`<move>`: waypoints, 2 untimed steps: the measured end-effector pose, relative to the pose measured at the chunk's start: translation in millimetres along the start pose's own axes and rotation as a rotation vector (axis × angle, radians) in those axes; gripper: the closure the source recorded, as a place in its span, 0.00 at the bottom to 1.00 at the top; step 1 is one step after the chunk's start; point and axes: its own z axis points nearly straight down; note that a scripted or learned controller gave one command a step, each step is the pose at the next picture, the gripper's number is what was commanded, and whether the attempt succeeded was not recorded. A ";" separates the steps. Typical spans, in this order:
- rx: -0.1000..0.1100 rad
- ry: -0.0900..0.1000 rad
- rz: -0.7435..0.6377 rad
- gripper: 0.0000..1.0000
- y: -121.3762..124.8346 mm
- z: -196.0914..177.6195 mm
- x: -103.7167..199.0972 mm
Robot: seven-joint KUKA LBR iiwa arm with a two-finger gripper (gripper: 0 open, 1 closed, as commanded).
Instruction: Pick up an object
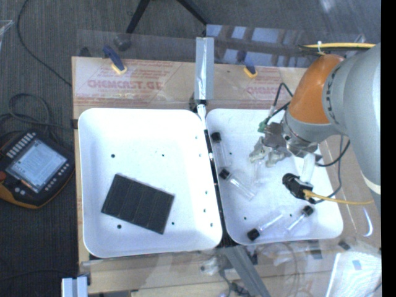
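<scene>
The grey arm (352,98) (orange band above the wrist) reaches in from three o'clock over the right bin (325,226). The left bin (93,129) holds a dark ribbed panel (137,203) lying flat toward its seven o'clock corner. The gripper (265,157) hangs near the right bin's centre, a little toward twelve o'clock, jaws spread with nothing between them. Clear black-capped tubes lie apart from it: the left tube (238,186) at its eight o'clock, the middle tube (267,223) at six, the right tube (298,218) at five. A small black cap (216,137) sits at that bin's ten o'clock edge.
</scene>
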 end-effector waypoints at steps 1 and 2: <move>-0.005 -0.004 0.201 1.00 42.2 -64.7 110.2; -0.004 -0.002 0.401 1.00 -46.1 -63.8 132.2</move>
